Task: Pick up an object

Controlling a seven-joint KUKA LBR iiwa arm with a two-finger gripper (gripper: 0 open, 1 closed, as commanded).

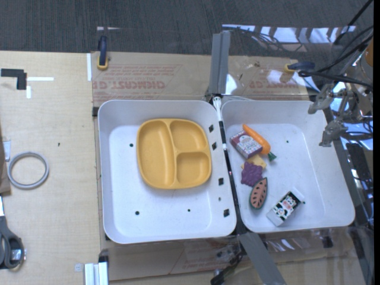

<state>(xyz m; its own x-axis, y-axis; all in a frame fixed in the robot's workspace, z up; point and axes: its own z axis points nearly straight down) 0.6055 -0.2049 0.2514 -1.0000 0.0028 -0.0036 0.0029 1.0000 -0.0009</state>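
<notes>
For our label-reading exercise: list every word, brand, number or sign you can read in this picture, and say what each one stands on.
Red print on the cardboard sheet behind the left bin: mirrored and too blurred to read for sure.
Small pink box in the right bin: label too small to read.
Small white carton with dark marks: unreadable.

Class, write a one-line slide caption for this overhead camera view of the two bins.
Yellow divided plate in left bin; toy carrot, watermelon slice and small carton in right bin.

Right white bin (332, 206): toys cluster at left w/ open floor right; yellow divided plastic plate (174, 153) crowds left white bin (119, 218).
</notes>
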